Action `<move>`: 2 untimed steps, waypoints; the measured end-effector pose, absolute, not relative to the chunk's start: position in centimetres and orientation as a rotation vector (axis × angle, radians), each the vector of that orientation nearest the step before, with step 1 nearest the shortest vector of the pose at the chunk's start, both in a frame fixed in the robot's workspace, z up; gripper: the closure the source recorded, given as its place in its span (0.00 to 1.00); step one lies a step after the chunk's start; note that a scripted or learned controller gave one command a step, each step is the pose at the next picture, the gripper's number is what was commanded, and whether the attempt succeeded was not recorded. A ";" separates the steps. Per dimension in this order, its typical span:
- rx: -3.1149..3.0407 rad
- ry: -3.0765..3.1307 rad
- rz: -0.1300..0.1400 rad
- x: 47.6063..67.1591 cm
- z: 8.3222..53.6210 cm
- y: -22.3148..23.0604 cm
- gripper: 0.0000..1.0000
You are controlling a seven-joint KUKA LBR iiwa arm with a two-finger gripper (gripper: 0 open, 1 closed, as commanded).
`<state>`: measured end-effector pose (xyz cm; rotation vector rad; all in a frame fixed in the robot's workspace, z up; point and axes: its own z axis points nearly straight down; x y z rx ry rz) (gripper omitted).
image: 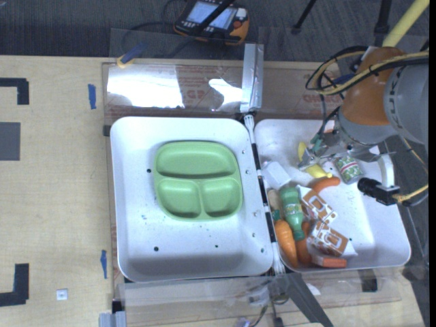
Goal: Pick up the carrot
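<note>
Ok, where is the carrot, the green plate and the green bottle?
carrot (285, 240): camera view, on the middle of its orange body.
green plate (197, 159): camera view, on its big top compartment.
green bottle (291, 206): camera view, on the middle of its body.

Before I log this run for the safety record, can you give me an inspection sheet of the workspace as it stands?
Surface: wooden bench bearing two white bins; left bin, right bin.
Job's things: carrot lies at the right bin's left edge, near its front corner, not gripped.
Clutter: green divided tray in the left bin; green bottle, orange-and-white packaging and a yellow item piled in the right bin.
Grippers: gripper low over the right bin's back part; jaws too cluttered to read.
Cables: yellow and black cables looped by the arm.
Surroundings: handheld controller behind the bench; blue tape marks.
</note>
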<state>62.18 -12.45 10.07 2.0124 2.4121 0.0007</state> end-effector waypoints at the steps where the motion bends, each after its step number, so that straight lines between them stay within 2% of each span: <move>1: 2.280 2.160 -0.002 58.6 28.1 -13.4 1.00; 2: 2.279 2.160 -0.001 58.6 28.1 -13.4 0.00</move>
